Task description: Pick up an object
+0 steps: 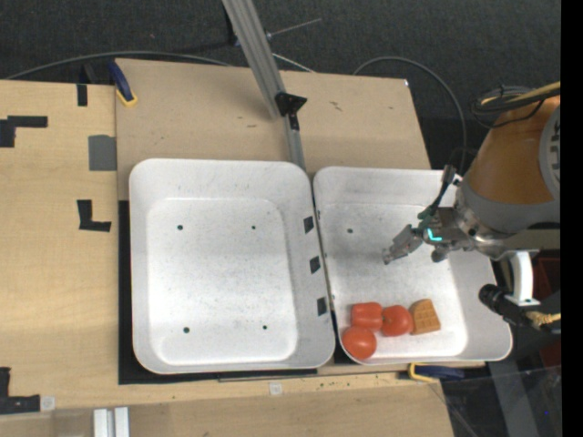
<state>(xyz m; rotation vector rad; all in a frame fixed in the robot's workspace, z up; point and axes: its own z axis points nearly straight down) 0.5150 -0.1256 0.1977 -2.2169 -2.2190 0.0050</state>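
Task's candidates sit bunched along the near edge of the right bin (364,185): a red block (367,314), a second red block (395,320) touching it, a rounder red piece (359,341) at the bin's near-left corner, and a tan waffle-like block (424,316) just right of the reds. All four lie on the bin floor, none lifted. The gripper (402,247) hangs above the bare middle of that bin, well apart from the cluster, fingers pointing left and down; whether the jaws are open or closed can't be told from this angle, and nothing shows betw. them. A teal glow sits at the wrist, w/ the grey arm and its orange band (510,167) coming in from the right. The left bin (219,262) lies just beside, sharing a wall w/ small black clips. Risks, as judged from here: the items touch each other, so a descent onto one prob. nudges its neighbours or pinches two at once; the round piece sits tight in the corner, where a finger could strike the bin wall; the round shape may also roll out of a closing grip. No brand, label or readable writing anywhere; only black tape marks on the wooden bench (55,198).
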